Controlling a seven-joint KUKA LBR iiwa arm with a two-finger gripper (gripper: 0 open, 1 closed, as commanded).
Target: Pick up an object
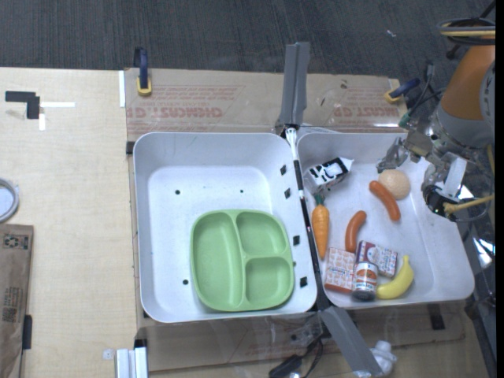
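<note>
Jaw gap unreadable at this slant, cannot tell wide or narrow. Gripper (pixel 396 159) low over far right corner of right bin (pixel 441 246), nothing seen held. Just beside it, beige ball (pixel 395 183) touching red sausage (pixel 385 199). Second sausage (pixel 355 230) nearer mid-bin, carrot (pixel 320 225) along left wall, black-and-white packet (pixel 329 172) at far left corner. Near front edge: banana (pixel 398 280), small jar (pixel 364 280), two printed boxes (pixel 340 270) – all bunched together. Left bin (pixel 157 211) holding green divided plate (pixel 242 260), flat, toward front.
</note>
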